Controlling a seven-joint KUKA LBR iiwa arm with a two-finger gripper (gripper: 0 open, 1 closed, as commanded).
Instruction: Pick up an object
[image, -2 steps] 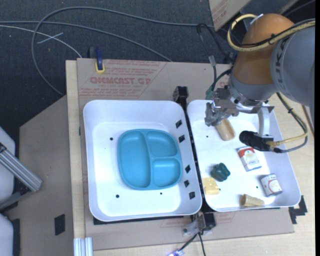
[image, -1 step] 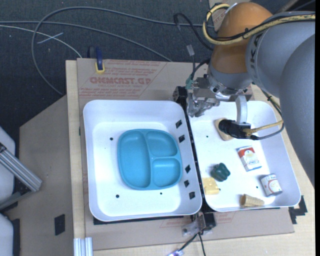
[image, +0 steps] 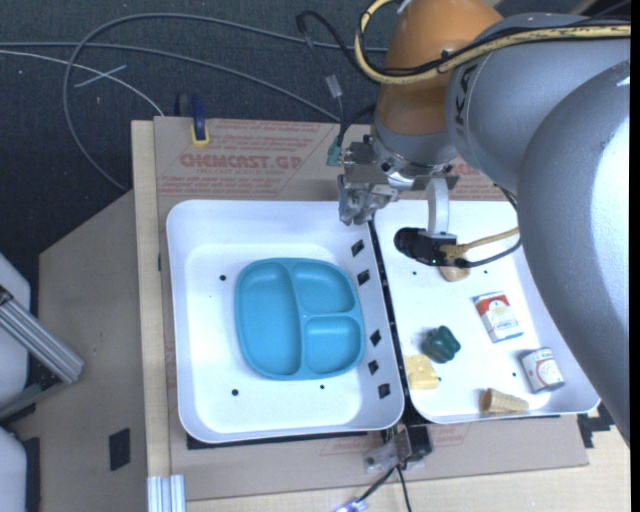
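Grey and orange, hangs with gripper (image: 355, 205) above the far rim where both bins meet; open or closed, can't tell. Well apart in the right bin (image: 470, 300): green lump (image: 440, 343), red-and-white pack (image: 497, 315).

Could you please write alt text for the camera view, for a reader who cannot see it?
A grey robot arm's gripper hangs above the far end of the divide between two white bins. The left bin holds a blue divided plate; the right bin holds a green lump, a red-and-white packet, another small packet and two yellow wedges.
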